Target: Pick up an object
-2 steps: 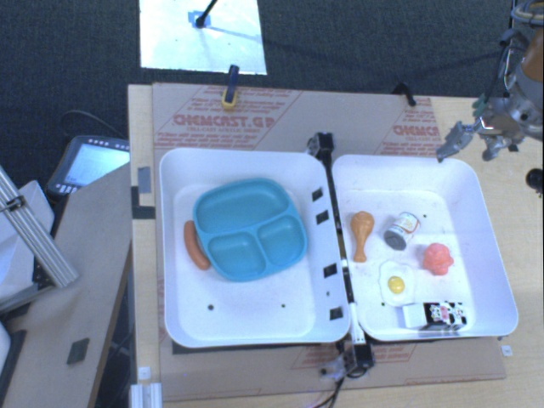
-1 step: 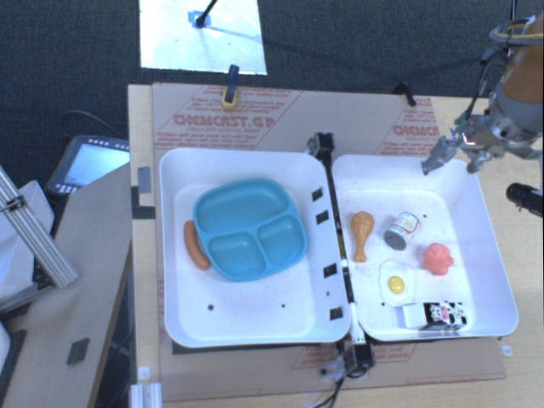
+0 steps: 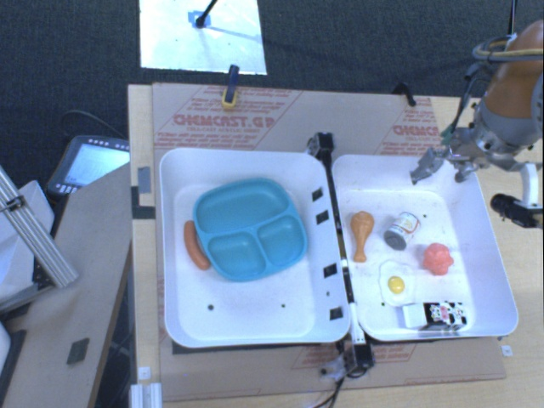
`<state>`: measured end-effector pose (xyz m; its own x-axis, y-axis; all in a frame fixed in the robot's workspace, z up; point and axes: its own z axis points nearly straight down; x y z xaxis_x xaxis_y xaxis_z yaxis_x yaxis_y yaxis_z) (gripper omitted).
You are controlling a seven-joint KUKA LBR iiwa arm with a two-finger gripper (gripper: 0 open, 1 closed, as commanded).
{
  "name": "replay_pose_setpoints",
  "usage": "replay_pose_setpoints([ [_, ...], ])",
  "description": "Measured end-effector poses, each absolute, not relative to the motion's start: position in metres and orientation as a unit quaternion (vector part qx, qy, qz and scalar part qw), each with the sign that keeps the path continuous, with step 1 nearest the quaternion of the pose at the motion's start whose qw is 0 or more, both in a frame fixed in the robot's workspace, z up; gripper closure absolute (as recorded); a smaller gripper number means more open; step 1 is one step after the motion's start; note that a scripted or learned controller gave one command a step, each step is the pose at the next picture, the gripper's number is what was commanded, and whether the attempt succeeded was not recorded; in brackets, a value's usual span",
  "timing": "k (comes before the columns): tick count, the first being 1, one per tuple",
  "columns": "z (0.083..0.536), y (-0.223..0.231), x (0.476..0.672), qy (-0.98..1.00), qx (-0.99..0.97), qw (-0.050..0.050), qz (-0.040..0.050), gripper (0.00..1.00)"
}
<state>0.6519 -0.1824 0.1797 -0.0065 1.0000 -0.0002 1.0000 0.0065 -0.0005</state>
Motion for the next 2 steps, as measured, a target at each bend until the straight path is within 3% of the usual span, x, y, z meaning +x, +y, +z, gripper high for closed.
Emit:
replay_pose_setpoints([
  [1, 0.131, -0.184, 0.643, -0.708, -0.707, 0.0, 0.0002, 0.0],
  [2, 0.145, -0.184, 0.644, -0.708, -0.706, -0.003, -0.0013, 1.0],
])
